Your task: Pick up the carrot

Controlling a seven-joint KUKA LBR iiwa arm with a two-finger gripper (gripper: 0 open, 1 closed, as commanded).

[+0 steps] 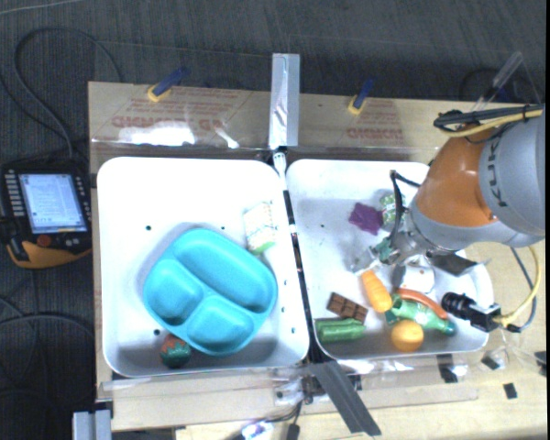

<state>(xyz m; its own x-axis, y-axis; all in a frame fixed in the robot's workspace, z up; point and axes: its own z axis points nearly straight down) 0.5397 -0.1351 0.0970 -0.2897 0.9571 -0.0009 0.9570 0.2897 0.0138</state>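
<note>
1 carrot (377, 291) just below end effector (391, 253); no legible labels.

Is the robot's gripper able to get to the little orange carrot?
Probably yes. The gripper hangs just above the small orange carrot in the right white bin, with nothing lying over it, though a brown chocolate bar sits close.

The left bin (119, 246) holds a divided tray (211, 287) at the frame's lower middle, with a bottle (259, 227) just above its upper right. In the right bin (316, 200), the carrot (377, 291) lies near the lower edge, between a chocolate bar (346, 307) on its left and the gripper (391, 250) above it.
</note>
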